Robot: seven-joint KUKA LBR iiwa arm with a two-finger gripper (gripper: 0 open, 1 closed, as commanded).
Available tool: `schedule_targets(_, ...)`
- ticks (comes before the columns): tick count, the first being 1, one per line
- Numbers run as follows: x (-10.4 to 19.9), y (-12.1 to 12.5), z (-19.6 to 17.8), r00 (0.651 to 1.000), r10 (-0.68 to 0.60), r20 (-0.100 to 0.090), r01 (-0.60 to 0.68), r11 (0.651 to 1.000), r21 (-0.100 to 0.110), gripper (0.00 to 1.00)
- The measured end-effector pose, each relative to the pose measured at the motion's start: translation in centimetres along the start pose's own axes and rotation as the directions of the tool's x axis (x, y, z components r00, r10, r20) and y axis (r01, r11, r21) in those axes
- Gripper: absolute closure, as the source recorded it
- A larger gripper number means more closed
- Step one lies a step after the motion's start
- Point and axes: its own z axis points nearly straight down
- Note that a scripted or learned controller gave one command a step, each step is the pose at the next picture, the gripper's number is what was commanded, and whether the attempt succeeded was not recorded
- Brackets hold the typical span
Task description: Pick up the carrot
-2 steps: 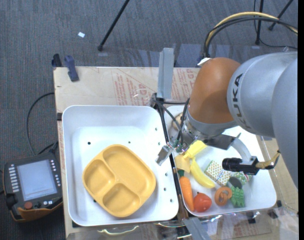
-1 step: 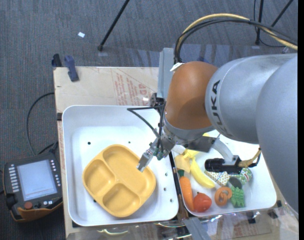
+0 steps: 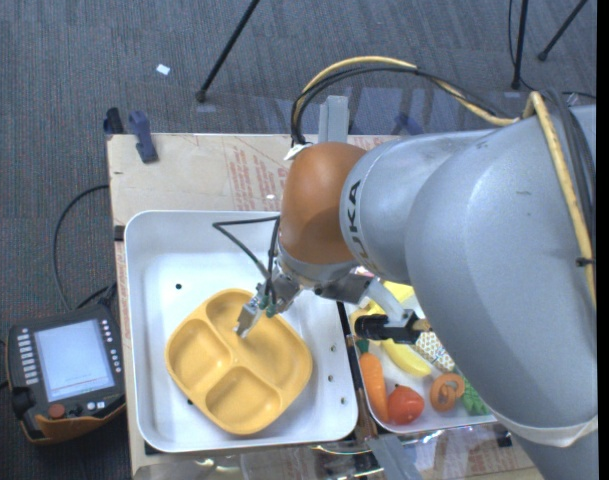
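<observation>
Robotics lab: teach pendant, tripod legs.

Arm hides most of right bin; gripper fingers too small to tell.

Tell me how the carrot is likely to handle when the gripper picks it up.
The carrot looks like a smooth, tapered toy, so it is probably stiff and light, and may slip toward its thin end if pinched there. Its round body could roll when nudged. It lies close beside a tomato and banana, which may get bumped.
</observation>
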Motion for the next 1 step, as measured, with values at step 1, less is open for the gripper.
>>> schedule_targets(1, -0.05, -0.07, -0.84, 1.000, -0.005, 0.001, 0.005, 1.000, 0.004, 1.00)
